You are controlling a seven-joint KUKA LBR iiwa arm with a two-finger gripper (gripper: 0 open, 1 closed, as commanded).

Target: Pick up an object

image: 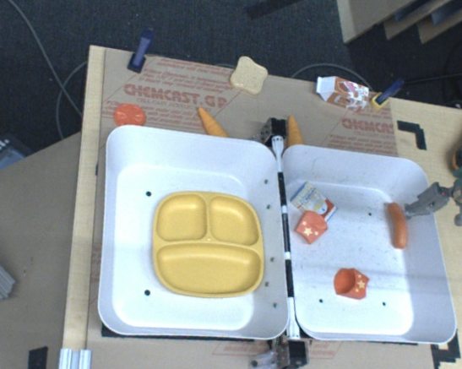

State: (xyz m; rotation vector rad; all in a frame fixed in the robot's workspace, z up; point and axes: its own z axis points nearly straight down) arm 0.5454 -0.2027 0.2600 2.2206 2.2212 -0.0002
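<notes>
— Roughly, how did things lie?
— Two white bins side by side: the left bin (131, 165) held a yellow divided plate (208, 244); the right bin (418, 308) held the loose pieces.
— And the arm?
— It reached in low over the right rim, the gripper (433, 199) hanging at that bin's upper right edge. Whether it was open, I couldn't tell; nothing showed in its grasp.
— Nearest thing?
— The orange sausage (397, 225), just left and below the gripper, its long axis running near-far.
</notes>
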